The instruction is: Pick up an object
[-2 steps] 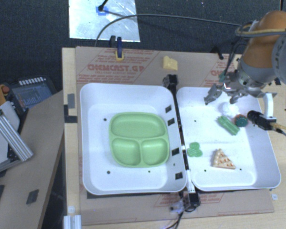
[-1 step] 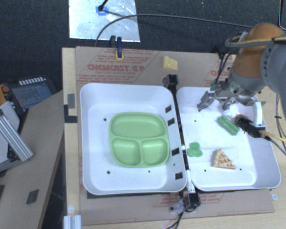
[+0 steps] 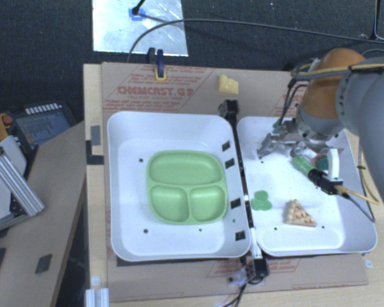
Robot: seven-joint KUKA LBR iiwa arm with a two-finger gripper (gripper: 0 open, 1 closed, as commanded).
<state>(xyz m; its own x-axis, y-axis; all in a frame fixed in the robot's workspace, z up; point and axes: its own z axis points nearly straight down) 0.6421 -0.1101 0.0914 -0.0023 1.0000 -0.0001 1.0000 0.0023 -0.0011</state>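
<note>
In the right bin [image 3: 352,238] you see three small things that could be picked: a green tube-like object [image 3: 302,165] lying at a slant in the upper part, a flat green leaf-shaped piece [image 3: 262,201] near the bin's left wall, and a tan wedge with a dotted surface, like a slice of pizza [image 3: 299,214], lying lower and more to the middle. The green tube-like object is the nearest one to the gripper [image 3: 273,144]; it lies just beside it, on its right and a little lower, and you cannot tell if they touch. The gripper is low over the upper left part of the right bin, with its grey metal fingers [image 3: 266,147] pointing to the left and downward. You see no object between the fingers, so it holds nothing. How far the fingers are spread is not clear from this slanted view, so you cannot tell if it is released or clenched. A white and black part of the tool hangs to the right of the tube, and the grey arm [image 3: 365,101] with its orange band comes in from the right. The left bin [image 3: 125,171] holds a green divided tray [image 3: 185,186] with three compartments, lying near the middle.
</note>
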